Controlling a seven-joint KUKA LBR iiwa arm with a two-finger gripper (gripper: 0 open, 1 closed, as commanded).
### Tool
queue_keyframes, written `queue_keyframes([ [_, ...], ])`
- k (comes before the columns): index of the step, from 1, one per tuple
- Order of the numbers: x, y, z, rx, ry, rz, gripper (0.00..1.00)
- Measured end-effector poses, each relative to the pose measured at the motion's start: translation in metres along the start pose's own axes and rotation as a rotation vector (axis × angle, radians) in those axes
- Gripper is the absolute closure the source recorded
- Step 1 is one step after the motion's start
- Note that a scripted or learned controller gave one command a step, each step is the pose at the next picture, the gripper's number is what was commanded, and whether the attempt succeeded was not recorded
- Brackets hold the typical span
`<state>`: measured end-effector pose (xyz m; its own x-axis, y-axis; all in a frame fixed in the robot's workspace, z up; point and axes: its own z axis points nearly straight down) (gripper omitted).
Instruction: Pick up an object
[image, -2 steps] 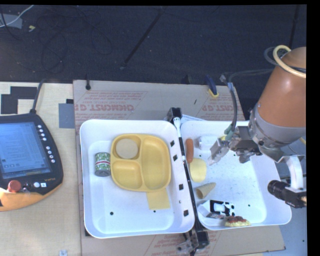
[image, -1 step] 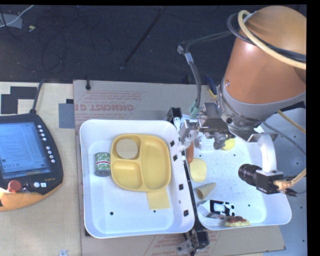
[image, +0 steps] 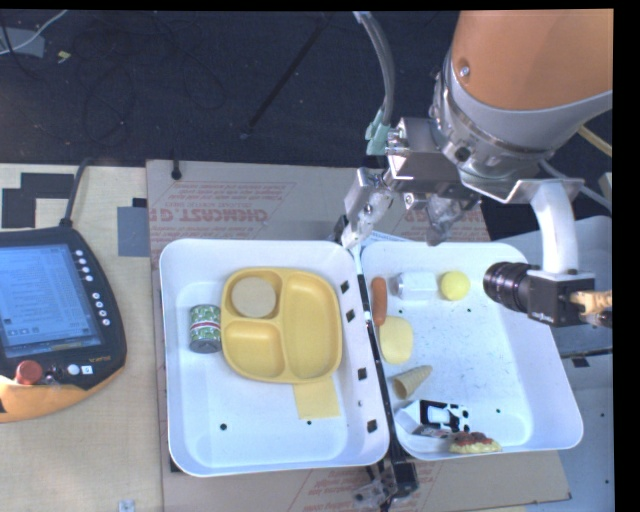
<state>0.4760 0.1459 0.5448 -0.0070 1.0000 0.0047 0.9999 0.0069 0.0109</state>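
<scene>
Small yellow ball (image: 455, 286) near the far wall of the right bin (image: 540, 400), apart from the white bottle (image: 413, 286) and the sausage (image: 379, 301). Probably light, firm and prone to rolling; best pinched across its middle from above. Yellow divided tray (image: 300, 345) and small can (image: 205, 327) in the left bin (image: 200, 440). Gripper (image: 400, 215) high above the far edge; fingers' state: cannot tell.

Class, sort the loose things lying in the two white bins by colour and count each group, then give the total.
Yellow: 6: divided plate, cheese slice, ball, lemon-like piece, cone, pizza-like piece
Green: 1: can
Red-orange: 1: sausage
Black-and-white: 1: tag
Total: 9
</scene>
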Motion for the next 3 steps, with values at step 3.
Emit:
queue_keyframes([
  [3, -0.015, -0.007, 0.307, 0.03, -0.01, 0.007, 1.0],
])
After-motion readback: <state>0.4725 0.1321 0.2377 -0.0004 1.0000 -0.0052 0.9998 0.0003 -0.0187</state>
